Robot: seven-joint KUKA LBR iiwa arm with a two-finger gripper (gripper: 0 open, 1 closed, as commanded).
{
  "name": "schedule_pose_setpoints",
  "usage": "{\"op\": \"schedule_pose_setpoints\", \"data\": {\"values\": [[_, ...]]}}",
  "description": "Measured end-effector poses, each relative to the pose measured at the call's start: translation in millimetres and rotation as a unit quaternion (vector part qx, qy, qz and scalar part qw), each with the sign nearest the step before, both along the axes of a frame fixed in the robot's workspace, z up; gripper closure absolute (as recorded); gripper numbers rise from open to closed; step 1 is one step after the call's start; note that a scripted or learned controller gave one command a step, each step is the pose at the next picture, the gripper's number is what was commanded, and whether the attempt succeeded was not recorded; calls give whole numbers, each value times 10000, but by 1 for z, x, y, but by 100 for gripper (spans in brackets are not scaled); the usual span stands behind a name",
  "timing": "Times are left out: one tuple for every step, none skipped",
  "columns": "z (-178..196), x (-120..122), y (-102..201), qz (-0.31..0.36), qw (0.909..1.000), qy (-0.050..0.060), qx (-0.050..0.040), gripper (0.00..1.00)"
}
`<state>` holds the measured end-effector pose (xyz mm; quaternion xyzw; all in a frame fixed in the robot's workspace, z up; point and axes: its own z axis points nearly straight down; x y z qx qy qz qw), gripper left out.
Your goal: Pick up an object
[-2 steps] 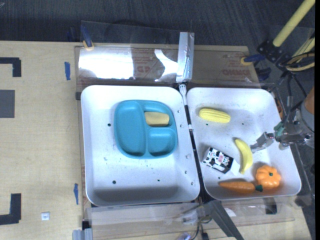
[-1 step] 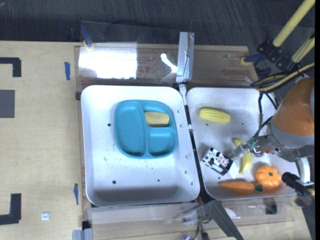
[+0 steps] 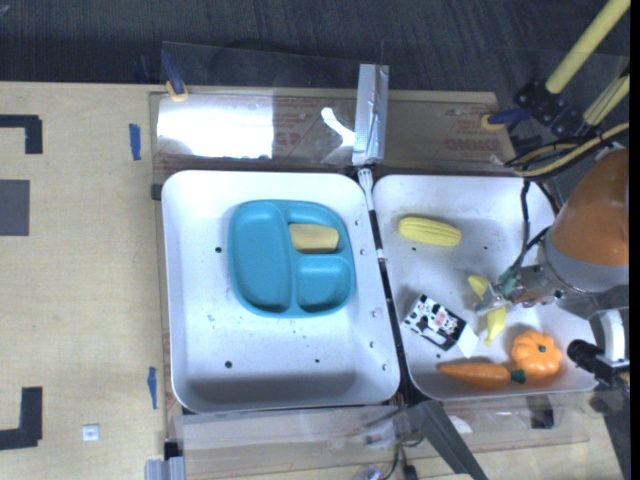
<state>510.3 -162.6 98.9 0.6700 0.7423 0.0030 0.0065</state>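
Lying near the middle of the right bin (image 3: 470, 190), two small yellow pieces (image 3: 487, 306) sit just beside the hand (image 3: 520, 286); whether it is wide or narrow I cannot tell. Closing there could nip only an edge and drop the piece. A pumpkin (image 3: 535, 354), carrot (image 3: 476, 373) and patterned card (image 3: 434, 320) crowd near, risking a bump; corn (image 3: 430, 231) lies apart.

From my screen the arm (image 3: 600, 218) was cut off by the right edge. I couldn't make out how its jaws stood, and the black-and-white card's (image 3: 436, 321) print was too small to read.
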Motion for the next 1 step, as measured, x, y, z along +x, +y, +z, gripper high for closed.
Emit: {"op": "schedule_pose_setpoints", "data": {"values": [[109,19,120,-466,9989,36,43,100]]}}
